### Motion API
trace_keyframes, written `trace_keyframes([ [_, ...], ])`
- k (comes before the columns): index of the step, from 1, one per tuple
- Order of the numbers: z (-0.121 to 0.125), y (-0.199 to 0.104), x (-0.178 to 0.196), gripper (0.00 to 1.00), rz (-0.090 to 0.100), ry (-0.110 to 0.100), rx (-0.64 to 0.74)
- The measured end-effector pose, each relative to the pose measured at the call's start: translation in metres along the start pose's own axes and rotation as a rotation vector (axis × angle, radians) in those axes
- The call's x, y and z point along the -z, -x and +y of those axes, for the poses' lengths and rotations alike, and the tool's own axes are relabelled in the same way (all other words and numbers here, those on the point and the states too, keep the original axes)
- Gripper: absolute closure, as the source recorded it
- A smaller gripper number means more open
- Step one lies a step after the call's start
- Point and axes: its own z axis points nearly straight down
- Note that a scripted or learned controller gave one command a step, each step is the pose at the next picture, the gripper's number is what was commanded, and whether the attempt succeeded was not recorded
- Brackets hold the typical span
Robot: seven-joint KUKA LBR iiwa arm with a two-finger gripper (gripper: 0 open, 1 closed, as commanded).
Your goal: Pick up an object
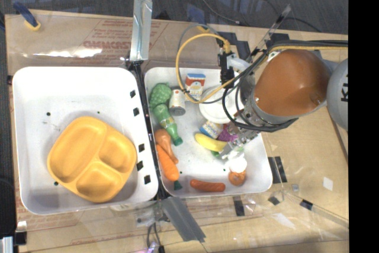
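The arm reaches into the right bin (260, 178), its orange-banded wrist hanging over that bin's far-right portion. The gripper (232, 148) sits low among the toy food, at the arm's lower-left tip. Whether it is wide, narrow or holding anything cannot be told; the wrist hides most of it and the parts that show blur into the clutter.

Progress: no object is seen lifted clear of the bin. By these signs the pick is not yet done; the arm appears to be at the descent or grasp stage.

Nearest candidates: a yellow banana (208, 142) lies just left of the gripper, apparently touching or nearly so. A purple item (228, 137) sits right at the tip; its identity is unclear. A small orange-and-white piece (237, 175) lies just below. A sausage (207, 186) rests further below and left, a carrot (167, 163) well to the left, a green bottle (167, 124) beyond.

The left bin (35, 86) holds a yellow divided tray (92, 157), well apart.
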Motion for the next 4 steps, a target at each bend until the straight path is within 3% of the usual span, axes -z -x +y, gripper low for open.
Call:
trace_keyframes([
  [1,0.026,0.016,-0.028,1.0,0.0,-0.002,0.37],
  [2,-0.06,0.0,0.02,1.0,0.001,-0.001,0.647],
  [3,-0.071,-0.014,0.026,1.0,0.004,-0.004,0.965],
  [4,-0.047,-0.019,0.042,1.0,0.006,-0.009,1.026],
])
